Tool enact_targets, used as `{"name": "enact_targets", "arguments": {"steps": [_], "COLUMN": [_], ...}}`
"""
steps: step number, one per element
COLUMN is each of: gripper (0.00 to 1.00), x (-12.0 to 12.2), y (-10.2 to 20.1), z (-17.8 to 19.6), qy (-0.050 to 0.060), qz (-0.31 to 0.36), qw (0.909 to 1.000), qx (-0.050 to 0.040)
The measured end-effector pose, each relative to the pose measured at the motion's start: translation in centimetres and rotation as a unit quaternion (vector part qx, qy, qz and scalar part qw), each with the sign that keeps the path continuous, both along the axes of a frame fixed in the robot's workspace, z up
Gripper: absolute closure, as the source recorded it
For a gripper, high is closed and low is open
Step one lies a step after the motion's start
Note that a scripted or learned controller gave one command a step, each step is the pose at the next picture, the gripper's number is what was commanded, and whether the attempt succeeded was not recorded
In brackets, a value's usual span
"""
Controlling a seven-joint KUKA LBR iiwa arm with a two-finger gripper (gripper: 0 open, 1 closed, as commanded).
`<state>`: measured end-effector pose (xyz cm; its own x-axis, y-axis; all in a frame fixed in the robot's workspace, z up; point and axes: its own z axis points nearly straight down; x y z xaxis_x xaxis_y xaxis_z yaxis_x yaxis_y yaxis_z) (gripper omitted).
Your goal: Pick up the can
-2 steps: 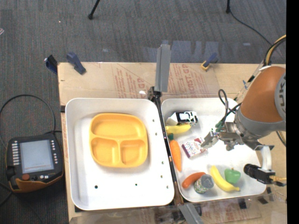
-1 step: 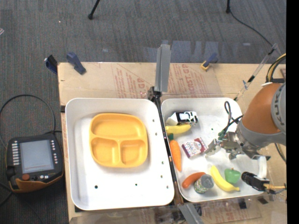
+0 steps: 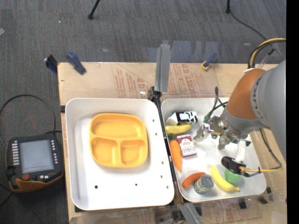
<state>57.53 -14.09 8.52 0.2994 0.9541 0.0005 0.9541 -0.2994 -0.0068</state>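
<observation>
Grey carpet surrounds the bench, where we see two white bins: the left bin [image 3: 77, 181] carries a yellow divided plate [image 3: 119, 139], the right bin [image 3: 259, 186] the clutter. We find the can [image 3: 203, 184] at its near edge, between a red pepper [image 3: 192, 179] and a banana [image 3: 223, 179]. Our gripper [image 3: 209, 130] hovers mid-bin, its grip state unclear, so we judge the approach unfinished: next, travel toward the near edge and descend.

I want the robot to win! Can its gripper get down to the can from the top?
Probably yes. The can stands upright with its top uncovered, but a banana and an orange pepper crowd its sides.
</observation>
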Motion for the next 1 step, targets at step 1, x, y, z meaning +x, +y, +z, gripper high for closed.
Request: {"name": "enact_targets", "arguments": {"steps": [1], "gripper": [0.00], "x": [-0.85], "y": [2.55], "z": [0.02], "qy": [0.000], "qz": [0.000], "qw": [1.0000], "qx": [-0.0002]}}
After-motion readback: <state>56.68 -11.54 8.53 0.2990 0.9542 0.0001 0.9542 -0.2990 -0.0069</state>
